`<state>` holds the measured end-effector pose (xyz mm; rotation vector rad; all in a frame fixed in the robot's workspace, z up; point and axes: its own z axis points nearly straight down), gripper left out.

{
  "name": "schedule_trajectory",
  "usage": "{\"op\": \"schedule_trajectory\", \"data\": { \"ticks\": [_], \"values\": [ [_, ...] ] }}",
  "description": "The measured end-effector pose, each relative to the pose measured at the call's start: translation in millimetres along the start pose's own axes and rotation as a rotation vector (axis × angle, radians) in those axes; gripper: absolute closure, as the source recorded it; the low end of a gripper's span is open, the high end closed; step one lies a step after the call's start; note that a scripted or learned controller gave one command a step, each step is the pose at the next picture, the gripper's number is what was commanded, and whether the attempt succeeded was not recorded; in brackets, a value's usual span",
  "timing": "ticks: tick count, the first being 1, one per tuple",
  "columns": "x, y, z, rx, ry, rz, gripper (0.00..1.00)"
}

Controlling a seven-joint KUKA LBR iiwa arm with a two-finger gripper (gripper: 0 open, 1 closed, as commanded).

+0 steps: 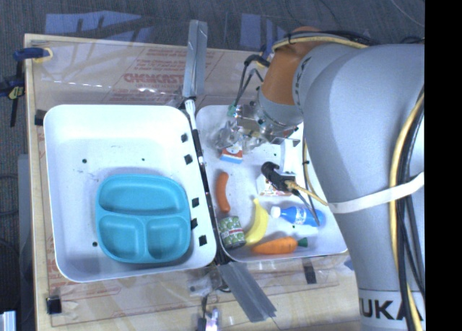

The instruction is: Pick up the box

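The hand [237, 133] hangs right over the small box [232, 154], near the right bin's [328, 249] far-left corner; whether it pinches, I cannot tell.

Even overhead light, slightly soft focus

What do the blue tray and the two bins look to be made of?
Blue tray: seemingly moulded plastic, matte, one even colour with rounded compartment walls. Left bin and right bin: probably plastic too, smooth white with soft rounded rims; the finish is hard to judge.
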<state>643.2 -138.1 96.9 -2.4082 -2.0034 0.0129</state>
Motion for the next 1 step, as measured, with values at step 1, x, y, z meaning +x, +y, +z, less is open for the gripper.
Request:
{"op": "schedule_trajectory", "data": {
  "ticks": [1],
  "values": [
    [60.1,1.7,-95.9,-0.01,0.001,0.066,1.0]
  ]
}}
